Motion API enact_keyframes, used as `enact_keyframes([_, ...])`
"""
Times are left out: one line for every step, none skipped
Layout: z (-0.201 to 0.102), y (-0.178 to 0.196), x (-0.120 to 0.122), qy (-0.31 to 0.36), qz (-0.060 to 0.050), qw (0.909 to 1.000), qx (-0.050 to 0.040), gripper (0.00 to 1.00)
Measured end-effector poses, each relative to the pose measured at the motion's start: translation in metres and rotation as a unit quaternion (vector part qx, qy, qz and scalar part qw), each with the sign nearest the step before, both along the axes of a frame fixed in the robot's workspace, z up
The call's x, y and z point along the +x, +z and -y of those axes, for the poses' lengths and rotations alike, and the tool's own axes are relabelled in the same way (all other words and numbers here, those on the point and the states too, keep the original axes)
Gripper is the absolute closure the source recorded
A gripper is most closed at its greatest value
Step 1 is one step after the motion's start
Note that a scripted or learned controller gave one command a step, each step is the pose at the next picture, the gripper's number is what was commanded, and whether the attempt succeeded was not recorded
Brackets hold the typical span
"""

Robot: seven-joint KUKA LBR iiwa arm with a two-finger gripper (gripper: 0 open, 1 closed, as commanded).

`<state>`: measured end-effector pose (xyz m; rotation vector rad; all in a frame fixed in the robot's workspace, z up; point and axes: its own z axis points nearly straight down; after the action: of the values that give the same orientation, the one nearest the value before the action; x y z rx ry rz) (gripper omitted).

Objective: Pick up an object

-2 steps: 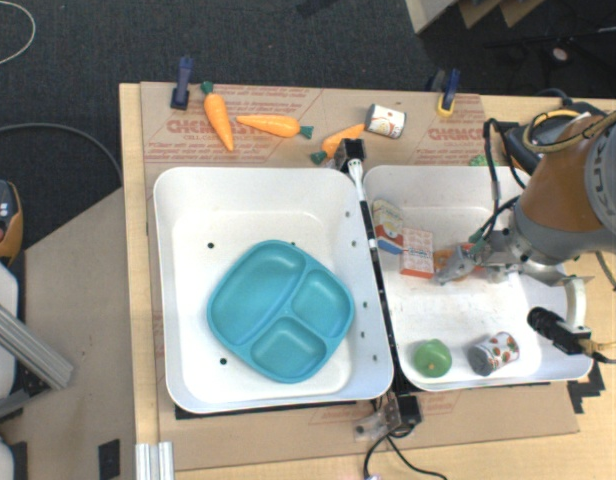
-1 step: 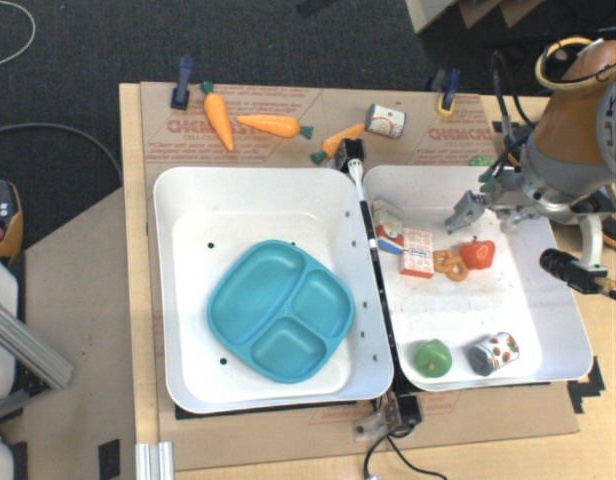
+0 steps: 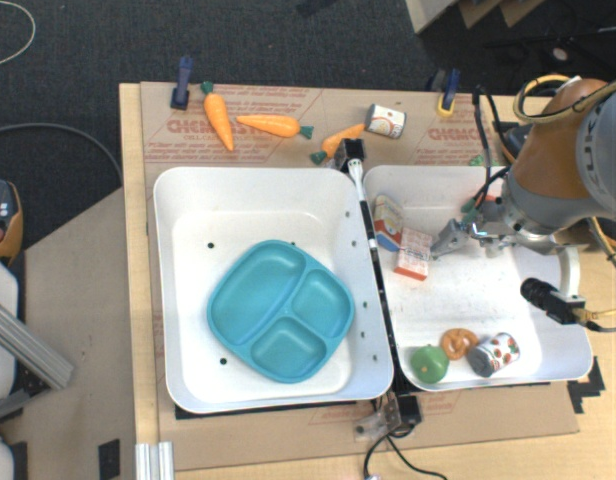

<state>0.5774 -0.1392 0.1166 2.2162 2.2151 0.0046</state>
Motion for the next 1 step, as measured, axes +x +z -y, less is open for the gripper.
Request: enact_keyframes([0.0307,0.0010,0.0608,0.001,0.000,1.0000,-0.0001,0.00])
